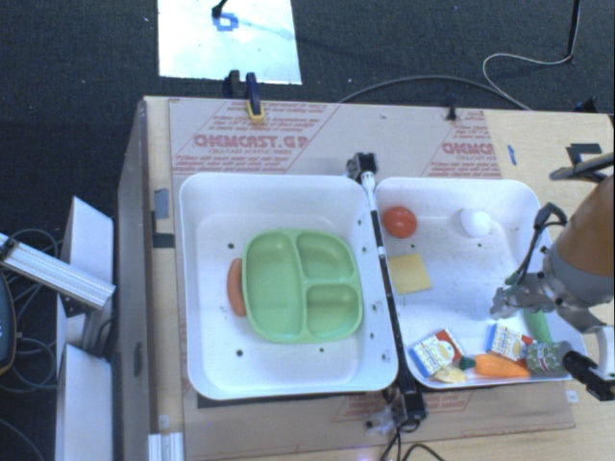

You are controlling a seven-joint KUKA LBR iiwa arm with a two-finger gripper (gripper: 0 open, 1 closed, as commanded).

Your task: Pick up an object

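In the camera view, the arm [586, 248] sat nearest the lens at the right edge, its tool [524, 301] lowered over the right bin [452, 195], apparently reaching for the pile at lower right. Whether the tool was open or closed I could not tell; nothing showed in its grip.

That pile held a carrot [500, 364], a packet [434, 352] and a small carton [506, 339], crowded against the bin's lower wall, probably hard to separate. A tomato [400, 222], a cheese slice [410, 273] and a white ball [474, 222] lay apart higher up, easier candidates.

In the left bin [207, 286], a green tray [303, 284] lay centred, with a sausage [235, 286] touching its left edge. The worktop [288, 133] carried both bins.
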